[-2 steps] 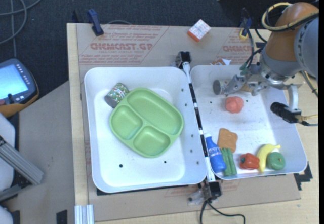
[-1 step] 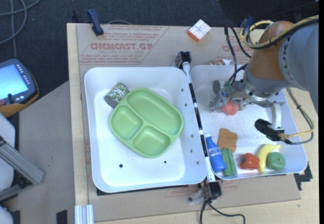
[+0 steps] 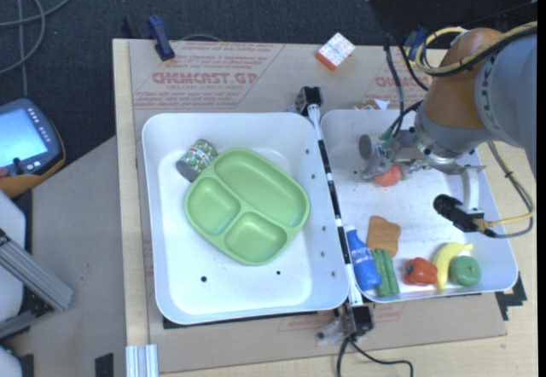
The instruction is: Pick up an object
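My gripper point(image 3: 379, 160) reaches down into the far left part of the right bin point(image 3: 495, 222), below the orange band on the arm. A small red-orange object point(image 3: 390, 178) lies on the bin floor right at the gripper's tip and is partly covered by it. I cannot make out whether it is touching. Along the near side of this bin lie a brown slice of toast point(image 3: 384, 234), a blue bottle point(image 3: 362, 258), a green vegetable point(image 3: 386, 272), a red pepper point(image 3: 419, 270), a yellow banana point(image 3: 449, 259) and a green apple point(image 3: 467, 271).
The left bin point(image 3: 162, 222) holds a green divided plate point(image 3: 247, 205) and a tilted can point(image 3: 195, 159) at its far left edge. A small orange-and-white box point(image 3: 335, 50) sits on the bench behind the bins. A black cable plug point(image 3: 452, 211) hangs over the right bin.
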`<act>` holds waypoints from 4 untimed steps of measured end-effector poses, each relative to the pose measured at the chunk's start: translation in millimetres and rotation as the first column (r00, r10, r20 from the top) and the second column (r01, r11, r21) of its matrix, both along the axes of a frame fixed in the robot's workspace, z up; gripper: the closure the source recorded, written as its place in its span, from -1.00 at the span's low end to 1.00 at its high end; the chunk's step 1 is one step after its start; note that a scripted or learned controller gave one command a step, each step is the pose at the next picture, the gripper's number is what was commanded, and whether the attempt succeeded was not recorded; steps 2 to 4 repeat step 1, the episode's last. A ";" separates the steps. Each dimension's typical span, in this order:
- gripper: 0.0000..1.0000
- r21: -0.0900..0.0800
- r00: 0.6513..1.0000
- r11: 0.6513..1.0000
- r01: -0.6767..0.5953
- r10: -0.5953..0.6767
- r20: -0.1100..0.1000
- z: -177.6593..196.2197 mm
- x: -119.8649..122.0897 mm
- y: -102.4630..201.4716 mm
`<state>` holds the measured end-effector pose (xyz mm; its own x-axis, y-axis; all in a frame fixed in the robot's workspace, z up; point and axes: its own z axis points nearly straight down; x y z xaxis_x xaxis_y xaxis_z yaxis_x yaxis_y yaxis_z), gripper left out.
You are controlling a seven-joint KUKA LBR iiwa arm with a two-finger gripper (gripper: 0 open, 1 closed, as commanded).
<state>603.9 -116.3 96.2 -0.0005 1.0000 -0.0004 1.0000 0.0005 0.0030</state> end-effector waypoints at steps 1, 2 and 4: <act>1.00 0.002 1.000 1.000 -0.007 0.007 0.006 94.7 -20.6 64.4; 1.00 0.002 1.000 1.000 -0.007 0.007 0.006 94.7 -20.6 64.4; 1.00 0.002 1.000 1.000 -0.007 0.007 0.006 94.7 -20.6 64.4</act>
